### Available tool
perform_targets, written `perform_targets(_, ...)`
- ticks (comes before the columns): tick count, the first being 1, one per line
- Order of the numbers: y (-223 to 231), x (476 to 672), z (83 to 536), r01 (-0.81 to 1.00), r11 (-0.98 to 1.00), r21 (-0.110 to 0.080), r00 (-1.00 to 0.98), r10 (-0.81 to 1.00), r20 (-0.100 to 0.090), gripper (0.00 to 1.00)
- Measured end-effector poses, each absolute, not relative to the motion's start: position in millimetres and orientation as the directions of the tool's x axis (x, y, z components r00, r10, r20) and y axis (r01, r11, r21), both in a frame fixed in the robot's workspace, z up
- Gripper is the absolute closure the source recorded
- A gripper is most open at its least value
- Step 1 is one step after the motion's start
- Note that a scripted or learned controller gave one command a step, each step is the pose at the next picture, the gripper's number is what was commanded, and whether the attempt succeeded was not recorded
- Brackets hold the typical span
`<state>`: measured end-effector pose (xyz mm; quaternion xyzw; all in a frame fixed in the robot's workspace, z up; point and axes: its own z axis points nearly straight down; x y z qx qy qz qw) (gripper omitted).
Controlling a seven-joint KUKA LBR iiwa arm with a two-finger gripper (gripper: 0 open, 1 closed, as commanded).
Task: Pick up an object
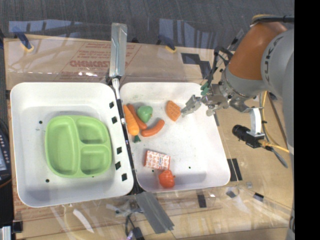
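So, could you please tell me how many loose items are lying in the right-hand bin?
6: a carrot by the left wall, a green vegetable, an orange sausage-shaped piece, an orange slice near the gripper, a red-and-white packet, and a tomato. More may hide beneath.

In the right bin, an orange carrot is lying lengthwise by the left wall, a green vegetable and an orange-red sausage are sitting beside it, an orange slice is resting just off my pincer, and a red-and-white packet and a red tomato are lying near the front.
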<state>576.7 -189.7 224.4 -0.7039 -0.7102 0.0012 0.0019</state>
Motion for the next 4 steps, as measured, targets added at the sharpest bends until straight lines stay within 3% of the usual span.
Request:
perform_targets(1,-130,620.7,146,0.999,-0.039,-0.008,0.039,0.999,0.002,0.0)
perform_targets(2,-110,632.5,118,0.999,-0.035,0.022,0.035,0.999,0.0,0.0)
perform_targets(3,-122,599.2,100,1.0,0.018,0.015,-0.018,1.0,0.0,0.0)
perform_targets(4,-122,599.9,110,1.0,0.022,0.015,-0.022,1.0,0.0,1.0)
